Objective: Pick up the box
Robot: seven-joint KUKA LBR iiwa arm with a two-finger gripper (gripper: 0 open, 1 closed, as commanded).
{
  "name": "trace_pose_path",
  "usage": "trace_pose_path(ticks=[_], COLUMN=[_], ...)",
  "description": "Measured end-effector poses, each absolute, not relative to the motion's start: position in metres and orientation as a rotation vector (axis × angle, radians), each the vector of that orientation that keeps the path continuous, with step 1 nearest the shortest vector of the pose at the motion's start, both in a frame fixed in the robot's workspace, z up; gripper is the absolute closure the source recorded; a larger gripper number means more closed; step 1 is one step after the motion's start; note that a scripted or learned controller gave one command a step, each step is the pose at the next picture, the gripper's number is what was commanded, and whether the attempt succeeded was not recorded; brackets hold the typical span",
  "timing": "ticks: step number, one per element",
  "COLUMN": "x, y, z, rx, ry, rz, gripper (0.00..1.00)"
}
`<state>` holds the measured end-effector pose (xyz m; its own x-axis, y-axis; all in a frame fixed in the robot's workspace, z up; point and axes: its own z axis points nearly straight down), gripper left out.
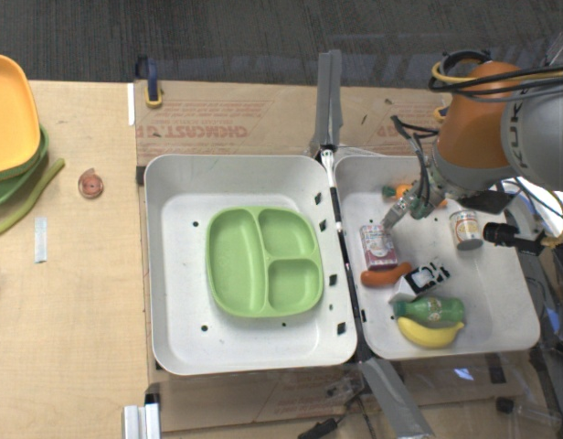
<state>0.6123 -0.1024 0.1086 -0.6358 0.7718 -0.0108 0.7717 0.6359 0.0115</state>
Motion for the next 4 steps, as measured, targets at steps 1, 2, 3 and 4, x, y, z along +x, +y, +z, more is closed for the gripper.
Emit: trace_pose_path(ticks=[1,2,3,4], x=[0.621,0.621,0.564,0.501], y=[-0.105,-0.105,-0.103,-0.128], z=[0.100,0.100,0.092,0.091], rx=[1.954,1.954,1.997,2.019], ry=[2.458,2.458,2.424,2.409], rz=[-0.002,-0.002,-0.001,-0.001], gripper=[1.00,0.00,0.00,0.00])
